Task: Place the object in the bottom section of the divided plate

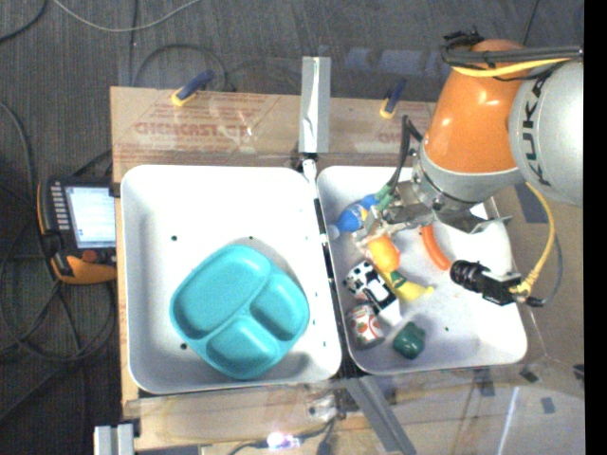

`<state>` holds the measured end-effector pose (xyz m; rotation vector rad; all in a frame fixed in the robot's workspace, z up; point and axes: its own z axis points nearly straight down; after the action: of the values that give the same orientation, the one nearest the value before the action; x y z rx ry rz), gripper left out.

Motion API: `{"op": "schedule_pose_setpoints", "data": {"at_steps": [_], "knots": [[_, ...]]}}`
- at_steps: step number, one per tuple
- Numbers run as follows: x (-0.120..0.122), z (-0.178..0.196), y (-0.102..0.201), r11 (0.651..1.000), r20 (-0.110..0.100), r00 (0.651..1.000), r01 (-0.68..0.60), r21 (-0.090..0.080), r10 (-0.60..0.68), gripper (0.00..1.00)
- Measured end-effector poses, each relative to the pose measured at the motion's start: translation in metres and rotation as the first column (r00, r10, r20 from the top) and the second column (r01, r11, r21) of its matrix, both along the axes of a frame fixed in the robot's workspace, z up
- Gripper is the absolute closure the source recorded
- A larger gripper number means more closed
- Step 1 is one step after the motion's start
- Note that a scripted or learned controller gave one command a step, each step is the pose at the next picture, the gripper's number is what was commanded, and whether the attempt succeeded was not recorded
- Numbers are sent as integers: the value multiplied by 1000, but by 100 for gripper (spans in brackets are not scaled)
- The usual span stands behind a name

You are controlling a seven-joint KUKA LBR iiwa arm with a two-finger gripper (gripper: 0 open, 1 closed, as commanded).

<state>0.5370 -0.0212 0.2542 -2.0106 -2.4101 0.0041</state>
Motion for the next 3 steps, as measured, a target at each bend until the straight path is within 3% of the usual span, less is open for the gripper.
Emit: {"op": "schedule_pose_setpoints", "data": {"at_steps": [1,2,3], "knots": [[43,-15,-22,995,0,995,98,-1,-98,100],[44,-44,53,954,0,954,-300,2,300,100],[23,-42,156,989,0,989,-149,0,149,100]]}}
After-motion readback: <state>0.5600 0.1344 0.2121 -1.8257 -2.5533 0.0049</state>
